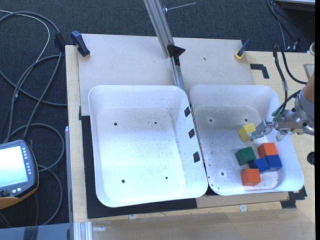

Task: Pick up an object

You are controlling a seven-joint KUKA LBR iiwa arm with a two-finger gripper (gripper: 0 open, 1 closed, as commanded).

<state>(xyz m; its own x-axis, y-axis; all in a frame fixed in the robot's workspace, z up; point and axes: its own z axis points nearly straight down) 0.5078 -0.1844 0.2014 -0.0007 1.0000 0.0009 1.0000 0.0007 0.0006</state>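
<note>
Dark carpet and loose cables ring the tabletop (130,59) that carries both bins. My fingers (263,129) hang low over the right bin (235,88), near its right wall, with the tip reaching toward the yellow block (246,132). From this angle I cannot tell whether they are spread or clenched, and I see nothing between them. The tip looks to be just beside the yellow block, perhaps touching its right edge, though I cannot be sure of contact.

That yellow block stands a little apart from the rest, so I judge it the easiest pick. To do it well I would centre over it, square to its faces, come straight down so it sits between the pads, and close before lifting. A slanted approach would likely nudge it away or tip it.

Below it lies a tight cluster: a green block (245,155), an orange block (267,149), two blue blocks (268,162) pressed together, and a second orange block (250,176) nearest the front rim. These crowd each other, leaving little room to slip in alongside any one.

Further out, the left bin (135,144) sits edge to edge with the right one, and a slanted metal pole (155,14) crosses the back of the tabletop.
</note>
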